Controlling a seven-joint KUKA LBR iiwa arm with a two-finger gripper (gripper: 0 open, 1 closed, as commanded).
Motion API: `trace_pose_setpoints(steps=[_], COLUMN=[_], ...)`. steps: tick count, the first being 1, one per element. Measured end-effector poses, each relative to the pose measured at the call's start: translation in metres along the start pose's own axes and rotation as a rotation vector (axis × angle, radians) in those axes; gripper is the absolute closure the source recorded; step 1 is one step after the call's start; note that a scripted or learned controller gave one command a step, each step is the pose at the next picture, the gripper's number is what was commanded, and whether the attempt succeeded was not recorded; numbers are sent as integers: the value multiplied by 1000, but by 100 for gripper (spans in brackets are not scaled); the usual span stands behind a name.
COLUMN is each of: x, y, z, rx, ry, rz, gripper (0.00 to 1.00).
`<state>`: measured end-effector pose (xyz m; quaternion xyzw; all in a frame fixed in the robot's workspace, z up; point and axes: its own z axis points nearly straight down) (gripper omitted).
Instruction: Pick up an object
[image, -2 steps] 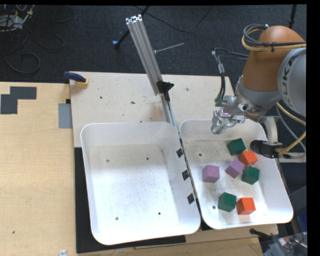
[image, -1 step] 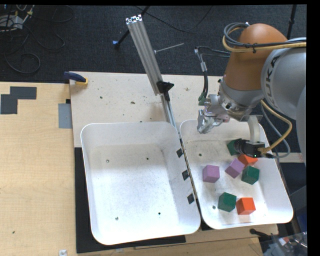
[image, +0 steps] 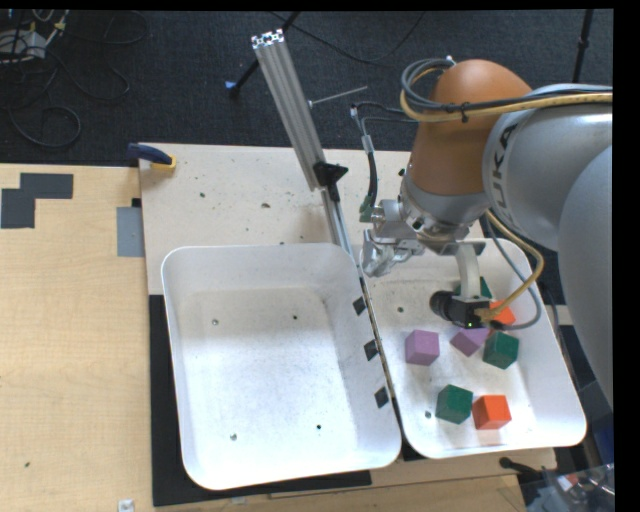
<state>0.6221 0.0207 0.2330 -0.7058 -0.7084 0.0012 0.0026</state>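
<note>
You'll find the grey arm with the orange band reaching in from the right of the frame. Its two-finger gripper (image: 378, 258) hangs over the upper left corner of the shallow white bin on the right (image: 560, 420), close to the edge it shares with the shallow white bin on the left (image: 260, 380). From this slant you cannot tell whether the gripper is open or closed, and nothing shows in its grasp.

The candidates all lie in the right bin, below and to the right of the gripper. A purple cube (image: 422, 347) is nearest, a second purple cube (image: 468, 341) touches a dark green cube (image: 501, 350), and lower down another green cube (image: 453, 404) sits just beside an orange cube (image: 491, 411).

The gripper looks positioned over a bare corner rather than over a block, so the pick is probably not yet made. The first purple cube stands apart from its neighbours, which should make it your cleanest target.
</note>
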Motion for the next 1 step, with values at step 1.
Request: trace_pose_setpoints(steps=[1], x=[51], y=[-7], z=[10], rx=[1], ry=[0], rz=[0], gripper=[100])
